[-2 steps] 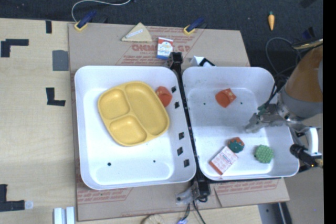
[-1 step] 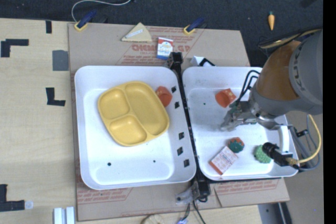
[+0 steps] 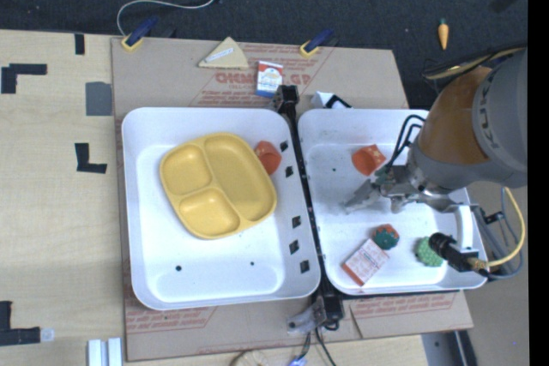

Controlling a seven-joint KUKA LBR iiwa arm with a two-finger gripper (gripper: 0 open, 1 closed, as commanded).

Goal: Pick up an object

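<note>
Over the right bin [image 3: 330, 270], from the fixed overhead camera, the arm [image 3: 467, 137] is reaching in from the right with the claw [image 3: 369, 195] low over the white floor. Its 2 grey fingers [image 3: 358, 200] look splayed partway apart, pointing left, and nothing sits between them, so it holds nothing as far as I can make out.

Candidates lie around it: an orange piece [image 3: 370, 158] just beyond the claw on the far side, a small red-and-green ball [image 3: 385, 237] on the near side, a flat red-and-white packet [image 3: 366, 261] nearer still, and a green lump [image 3: 426, 250] by the near right corner. Over in the left bin [image 3: 141, 270] sit a yellow divided plate [image 3: 217, 183] and a small orange cup [image 3: 268, 157] at its right edge.

Here's the worry: the claw sits between the orange piece and the ball, above bare floor. Close here and I'd judge it pinches air. Nudge sideways and a fingertip could shove the orange piece away. The packet lies flat, likely hard to get under. The ball may roll.
</note>
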